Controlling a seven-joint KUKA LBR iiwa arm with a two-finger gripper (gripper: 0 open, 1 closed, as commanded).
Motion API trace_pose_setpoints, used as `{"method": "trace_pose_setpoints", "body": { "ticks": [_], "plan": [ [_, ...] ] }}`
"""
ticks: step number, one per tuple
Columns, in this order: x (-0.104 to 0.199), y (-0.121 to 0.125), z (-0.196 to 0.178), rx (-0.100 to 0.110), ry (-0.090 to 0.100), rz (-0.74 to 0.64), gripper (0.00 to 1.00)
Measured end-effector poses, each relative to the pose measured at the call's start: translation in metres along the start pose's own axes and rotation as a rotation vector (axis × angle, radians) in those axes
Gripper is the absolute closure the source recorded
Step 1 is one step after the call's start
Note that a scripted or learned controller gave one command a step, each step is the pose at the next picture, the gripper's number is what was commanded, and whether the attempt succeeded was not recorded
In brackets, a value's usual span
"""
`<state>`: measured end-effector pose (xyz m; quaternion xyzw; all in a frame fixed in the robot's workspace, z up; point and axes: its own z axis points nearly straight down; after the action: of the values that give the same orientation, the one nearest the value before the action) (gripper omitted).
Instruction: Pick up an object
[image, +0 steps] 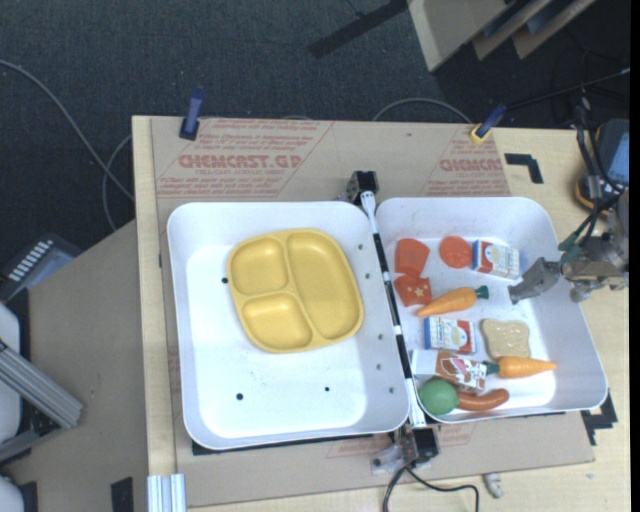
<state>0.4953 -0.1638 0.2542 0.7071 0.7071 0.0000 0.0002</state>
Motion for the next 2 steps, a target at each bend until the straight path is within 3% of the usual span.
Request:
{"method": "trace_pose_setpoints", "body": {
  "ticks": [1, 2],
  "plan": [
    [0.072, 0.010, 0.118, 0.005, 0.002, -0.002, 0.00],
    [0.052, -0.017, 0.170, 0.001, 0.000, 0.001, 0.00]
  ]
}}
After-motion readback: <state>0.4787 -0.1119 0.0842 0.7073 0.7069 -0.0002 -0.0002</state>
